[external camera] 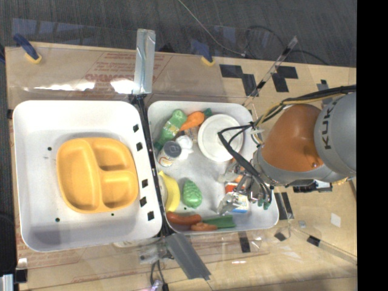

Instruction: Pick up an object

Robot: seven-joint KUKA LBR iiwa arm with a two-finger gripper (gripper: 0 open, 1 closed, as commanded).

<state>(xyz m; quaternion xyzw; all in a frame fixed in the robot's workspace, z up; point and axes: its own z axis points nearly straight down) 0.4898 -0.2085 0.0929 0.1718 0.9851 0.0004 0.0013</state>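
Brown cardboard-covered desk (73, 65) carries two shallow white bins. Left white bin (24, 180) holds a yellow divided plastic tray (97, 174). Right white bin (270, 214), landmark: round white plate (213, 139) at its far middle, green ridged toy (191, 193) and yellow banana (172, 193) toward its near left. Grey arm's jaws (237, 200) sit low in its near right corner over small cluttered items; whether apart or together, cannot tell.

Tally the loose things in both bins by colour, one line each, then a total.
Yellow: 2, the divided plastic tray and the banana.
Green: 3, the bottle, the bumpy oval toy, the long pod.
Orange: 1, the carrot.
White: 1, the round plate.
Total: 7.
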